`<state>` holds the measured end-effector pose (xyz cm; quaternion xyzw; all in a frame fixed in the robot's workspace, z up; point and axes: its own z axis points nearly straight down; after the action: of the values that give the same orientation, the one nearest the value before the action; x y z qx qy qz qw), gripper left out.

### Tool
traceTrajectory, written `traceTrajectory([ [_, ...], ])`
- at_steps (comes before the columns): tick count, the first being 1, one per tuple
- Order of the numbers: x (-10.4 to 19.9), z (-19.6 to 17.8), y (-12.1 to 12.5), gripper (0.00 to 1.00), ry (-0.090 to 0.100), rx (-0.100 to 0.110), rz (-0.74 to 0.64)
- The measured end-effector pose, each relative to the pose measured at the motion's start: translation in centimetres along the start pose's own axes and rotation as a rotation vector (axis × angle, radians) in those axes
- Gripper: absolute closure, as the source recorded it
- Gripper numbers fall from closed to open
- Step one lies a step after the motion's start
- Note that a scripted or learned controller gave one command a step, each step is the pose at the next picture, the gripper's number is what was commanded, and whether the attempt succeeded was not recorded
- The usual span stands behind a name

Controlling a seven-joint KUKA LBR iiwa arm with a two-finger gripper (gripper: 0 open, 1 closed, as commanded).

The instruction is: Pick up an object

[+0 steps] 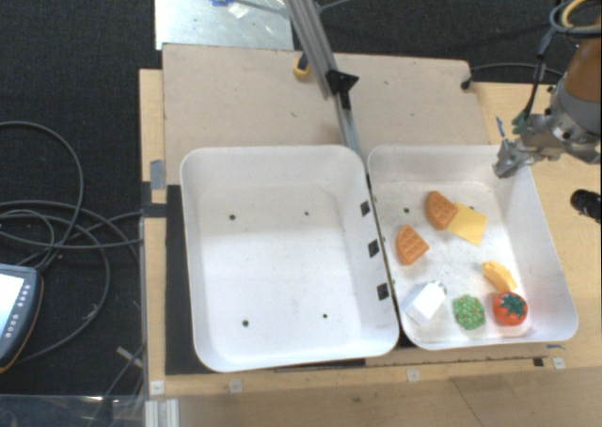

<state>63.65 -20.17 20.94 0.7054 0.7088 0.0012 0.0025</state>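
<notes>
— Where do we see something to pick?
— The yellow block (467, 225) lies mid right bin (546, 228), beside the orange piece (439, 209).
— And our claw (508, 164)?
— At that bin's far edge, holding nothing; opening unclear. The block lies nearer us, leftward.

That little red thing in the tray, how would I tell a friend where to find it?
Look at the right bin of the two white ones, down at its near right corner. The red tomato toy sits there beside a bumpy green piece. It is the only red item, round with a green top.
</notes>
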Motion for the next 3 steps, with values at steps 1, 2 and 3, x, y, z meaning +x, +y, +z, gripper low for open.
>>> traceTrajectory([
  [1,5.4,0.6,0.4,1.00,0.004,0.003,-0.005],
  [2,10.3,-0.9,0.5,1.00,0.004,0.002,-0.006],
  [3,15.4,-2.3,1.1,1.00,0.004,0.002,-0.007],
])
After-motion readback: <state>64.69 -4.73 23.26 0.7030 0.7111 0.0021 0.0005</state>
